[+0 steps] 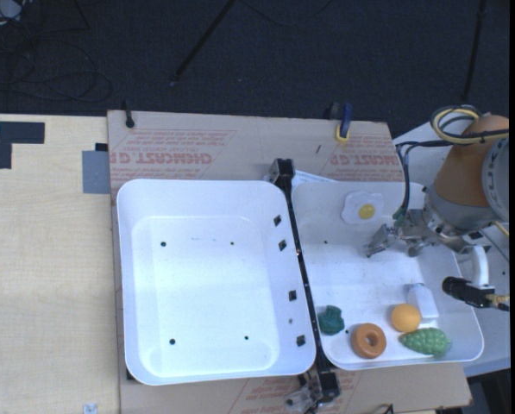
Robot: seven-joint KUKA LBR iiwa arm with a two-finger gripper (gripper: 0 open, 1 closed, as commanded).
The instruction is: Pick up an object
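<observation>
Two white bins sit side by side. The right bin [343, 266] holds a fried egg toy [363, 206] at the far side, and near the front a green broccoli piece [330, 320], doughnut [368, 341], orange [405, 317] and green grape bunch [426, 341]. The gripper [383, 241] hangs over this bin.

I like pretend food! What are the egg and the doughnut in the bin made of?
The fried egg looks like smooth plastic or rubber: flat white with a glossy yellow yolk. The doughnut looks like moulded plastic too, an even orange-brown with a slight shine. Both are probably toys; the exact material is uncertain.

In the right bin [343, 270], the egg [362, 207] lies behind the doughnut [368, 341] and ball [405, 317].
</observation>
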